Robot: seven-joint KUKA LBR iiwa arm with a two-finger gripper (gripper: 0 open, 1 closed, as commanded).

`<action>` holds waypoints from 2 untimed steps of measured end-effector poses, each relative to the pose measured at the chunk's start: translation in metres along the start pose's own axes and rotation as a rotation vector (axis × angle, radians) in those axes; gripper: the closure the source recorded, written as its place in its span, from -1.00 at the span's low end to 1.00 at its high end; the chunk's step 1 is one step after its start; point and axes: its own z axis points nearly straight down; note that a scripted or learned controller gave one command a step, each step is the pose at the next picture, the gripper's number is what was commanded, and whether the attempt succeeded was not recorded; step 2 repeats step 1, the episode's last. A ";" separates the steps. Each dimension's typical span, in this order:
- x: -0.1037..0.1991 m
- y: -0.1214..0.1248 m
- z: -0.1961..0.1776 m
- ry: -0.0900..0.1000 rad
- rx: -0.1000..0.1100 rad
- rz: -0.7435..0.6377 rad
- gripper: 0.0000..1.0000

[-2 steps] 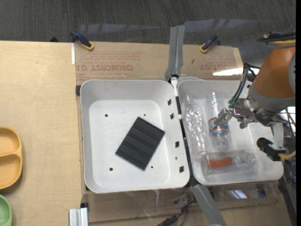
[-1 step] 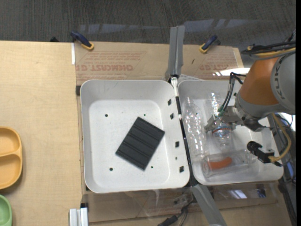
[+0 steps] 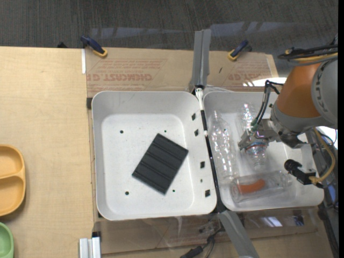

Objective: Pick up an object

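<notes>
My gripper (image 3: pixel 251 142) is down inside the right bin (image 3: pixel 308 199), over the lower end of a clear plastic bottle (image 3: pixel 249 116) that lies along the bin's middle. The bottle's clear plastic blends with the gripper tip, so any contact is unclear. A second clear bottle (image 3: pixel 223 144) lies lengthwise along the bin's left wall. A third clear container (image 3: pixel 260 186), with an orange-red piece inside, lies across the bin's near end. A black ribbed rectangular pad (image 3: pixel 160 163) lies tilted in the middle of the left bin (image 3: pixel 107 144).
The grey arm with its orange band (image 3: pixel 301 93) comes in from the right over the right bin's far corner. A grey divider post (image 3: pixel 201 58) stands between the bins. A yellow tray (image 3: pixel 11 179) sits at the bench's left edge. Two clamps (image 3: pixel 94 46) hold the cardboard.
</notes>
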 end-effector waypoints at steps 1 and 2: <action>0.044 0.069 -0.089 0.001 0.030 -0.252 1.00; 0.044 0.069 -0.089 0.001 0.030 -0.252 1.00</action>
